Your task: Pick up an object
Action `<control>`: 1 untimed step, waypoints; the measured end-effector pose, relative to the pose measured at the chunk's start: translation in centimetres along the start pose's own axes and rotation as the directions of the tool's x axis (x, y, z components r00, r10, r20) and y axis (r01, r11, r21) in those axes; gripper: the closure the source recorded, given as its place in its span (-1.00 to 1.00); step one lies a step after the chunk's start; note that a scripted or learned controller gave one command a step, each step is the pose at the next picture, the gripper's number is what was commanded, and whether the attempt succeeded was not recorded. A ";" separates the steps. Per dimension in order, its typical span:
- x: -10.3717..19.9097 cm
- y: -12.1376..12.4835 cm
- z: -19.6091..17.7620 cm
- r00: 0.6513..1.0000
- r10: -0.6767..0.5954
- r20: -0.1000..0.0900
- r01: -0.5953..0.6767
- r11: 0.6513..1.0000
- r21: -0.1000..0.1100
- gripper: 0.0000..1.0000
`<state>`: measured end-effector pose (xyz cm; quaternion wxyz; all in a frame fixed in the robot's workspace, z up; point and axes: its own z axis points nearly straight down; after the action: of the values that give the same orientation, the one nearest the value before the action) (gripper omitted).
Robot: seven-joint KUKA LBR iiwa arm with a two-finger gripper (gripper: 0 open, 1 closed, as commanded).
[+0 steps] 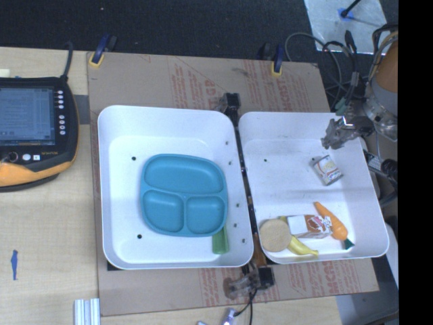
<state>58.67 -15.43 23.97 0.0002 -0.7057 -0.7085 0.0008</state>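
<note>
A blue divided plate (pixel 183 194) lies in the left bin (pixel 115 124), a green stick (pixel 220 241) at its five o'clock. A teach pendant (pixel 34 131) rests on the table (pixel 47 249) at nine o'clock.

Two shallow white plastic bins (pixel 169 124) (pixel 284 131) sit on brown cardboard printed with faint red lettering (pixel 196 80). A sky-blue three-compartment plate (pixel 183 195) neighbours a green strip (pixel 220 241). Opposite: orange carrot with green tip (pixel 331 222), yellow banana (pixel 301 248), tan round disc (pixel 275 235).
</note>
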 end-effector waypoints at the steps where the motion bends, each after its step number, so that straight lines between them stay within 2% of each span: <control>1: 0.0 0.0 0.0 1.000 0.000 -0.001 0.000 1.000 0.001 -1.00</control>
<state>58.64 -15.42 23.93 0.0008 -0.7057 -0.7085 0.0009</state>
